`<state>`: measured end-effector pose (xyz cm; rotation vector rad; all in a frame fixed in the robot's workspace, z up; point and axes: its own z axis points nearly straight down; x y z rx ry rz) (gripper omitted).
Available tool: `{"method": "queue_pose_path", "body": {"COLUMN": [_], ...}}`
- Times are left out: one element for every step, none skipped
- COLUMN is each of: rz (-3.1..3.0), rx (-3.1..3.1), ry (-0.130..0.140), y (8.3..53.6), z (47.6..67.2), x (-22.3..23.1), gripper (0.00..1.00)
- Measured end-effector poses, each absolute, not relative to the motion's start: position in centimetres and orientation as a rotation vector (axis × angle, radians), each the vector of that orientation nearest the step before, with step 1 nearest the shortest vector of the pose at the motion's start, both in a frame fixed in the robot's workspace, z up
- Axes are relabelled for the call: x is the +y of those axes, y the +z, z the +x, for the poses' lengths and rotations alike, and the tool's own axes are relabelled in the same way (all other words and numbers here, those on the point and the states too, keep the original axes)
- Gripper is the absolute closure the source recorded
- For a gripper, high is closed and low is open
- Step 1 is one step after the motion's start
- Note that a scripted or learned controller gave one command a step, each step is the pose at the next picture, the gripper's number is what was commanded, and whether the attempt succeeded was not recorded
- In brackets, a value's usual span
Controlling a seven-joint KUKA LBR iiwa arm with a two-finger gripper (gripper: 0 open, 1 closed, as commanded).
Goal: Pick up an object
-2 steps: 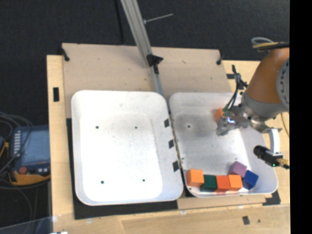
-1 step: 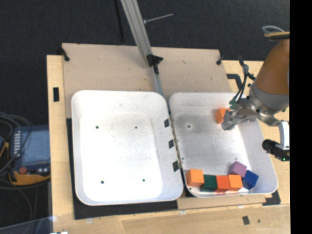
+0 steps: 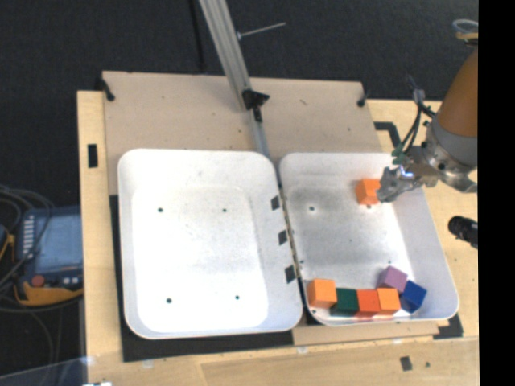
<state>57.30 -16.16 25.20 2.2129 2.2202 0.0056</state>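
Hard to tell how far the metal two-finger gripper [image 3: 392,186] stands open, or whether it grips anything: seen at a slant, grey and blurred, low over the far right part of the right-hand shallow white bin [image 3: 346,252]. Pressed against, or just beside, the right face of a small orange cube [image 3: 368,190]; contact itself not resolvable. Cannot tell if that cube sits between the fingers.

Orange cube in the upper right region of the right bin, apart from the other blocks, seemingly resting on the bin floor. Roughly equal-sided, so no clear long axis; edges turned about square to the bin walls.

Along the near wall of the same bin, a row of blocks touching or nearly so: orange block [image 3: 323,291], dark green block [image 3: 347,300], second orange block [image 3: 368,301], lighter orange block [image 3: 389,299], blue block [image 3: 413,295], with a purple block [image 3: 393,277] just behind.

Left-hand white bin [image 3: 201,240] alongside, edges meeting at the middle.
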Motion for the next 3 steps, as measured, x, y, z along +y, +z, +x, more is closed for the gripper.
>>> {"method": "queue_pose_path", "body": {"rz": [2.215, 2.213, 2.215], "rx": [2.227, 2.231, 2.229], "ry": [0.0, 0.004, 0.0], "y": [24.1, 24.9, 23.8], "z": [56.1, 55.7, 54.9], "x": [-11.3, -5.7, -1.1], "gripper": [1.0, 1.0, 1.0]}}
